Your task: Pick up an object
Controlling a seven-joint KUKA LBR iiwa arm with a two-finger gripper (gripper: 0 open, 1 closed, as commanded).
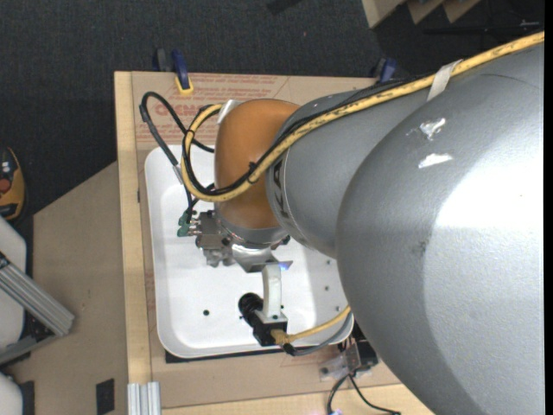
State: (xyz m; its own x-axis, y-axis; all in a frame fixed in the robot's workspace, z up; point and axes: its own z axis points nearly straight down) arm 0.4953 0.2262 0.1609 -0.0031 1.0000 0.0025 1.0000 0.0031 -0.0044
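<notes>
The grey arm with its orange band (251,158) reaches from the right over the left white bin (173,318) and covers most of it. The metal gripper (212,247) hangs below the orange band, pointing down at the bin's middle, and the wrist hides its tips. A black lump (250,306) lies just in front of the wrist, beside a white bracket (274,290) with a yellow cable. I cannot tell whether that lump is a loose object or part of the arm. A small green piece (184,226) sits at the gripper's left side.
Black and yellow cables (164,119) loop over the bin's far left corner. The wooden bench frame (130,232) surrounds the bin, with blue clamps (179,63) at its far edge. An aluminium rail (34,296) stands left of the bench. The bin floor at the front left is bare white.
</notes>
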